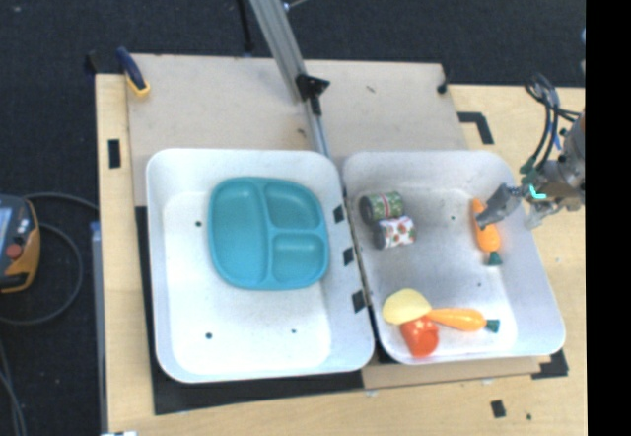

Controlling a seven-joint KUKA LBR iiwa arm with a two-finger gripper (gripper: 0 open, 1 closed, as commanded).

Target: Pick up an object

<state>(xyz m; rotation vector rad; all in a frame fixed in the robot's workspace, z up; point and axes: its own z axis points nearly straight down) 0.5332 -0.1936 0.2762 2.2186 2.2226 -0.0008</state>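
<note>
Gripper (501, 204) reaches in over the right rim of the right bin (449, 173), tilted toward the bin floor. Its tip sits against the upper end of a small orange carrot (488, 235) that lies just below it near the bin's right wall; whether the jaws are released or clenched cannot be told from this view, nor whether the carrot sits between them. To the left of the jaws, well apart, a small can (382, 206) lies on its side, with a patterned cube (395, 232) just beneath it. Below and to the left, near the bin's front edge, a yellow lemon (405, 306), a red pepper (420, 336) and a longer carrot (457, 319) huddle together. Far left, the other bin (177, 326) bears a teal divided plate (268, 232).
</note>
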